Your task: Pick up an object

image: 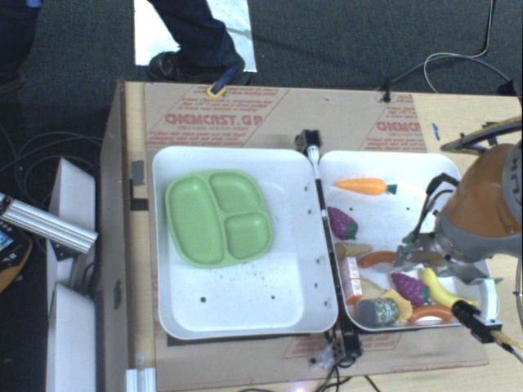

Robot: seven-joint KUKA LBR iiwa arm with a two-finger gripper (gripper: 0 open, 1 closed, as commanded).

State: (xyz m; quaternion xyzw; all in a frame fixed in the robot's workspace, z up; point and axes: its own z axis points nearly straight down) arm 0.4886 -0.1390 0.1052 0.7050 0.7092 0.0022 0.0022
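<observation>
Claw of the grey arm sits low in the right bin, at about four o'clock from the bench's middle; whether it is wide or narrow I cannot tell, the wrist hides it. Just under it lies a red-orange sausage-like toy, its long axis running nine to three. At five o'clock from the claw a purple bunch of grapes points toward four, touching a yellow banana that slants the same way. At seven o'clock a grey-and-yellow toy rests against the bin's near wall, beside a small red-and-white box standing twelve to six along the divider. At ten o'clock is a dark purple and green vegetable. Farther off, at eleven, a toy carrot lies flat, tip at nine, green stub at three.

The left bin holds a green three-part plate. Both bins rest on a brown board with red lettering. Beyond it are dark carpet, cables, a silver sheet and someone's leg and shoe.
</observation>
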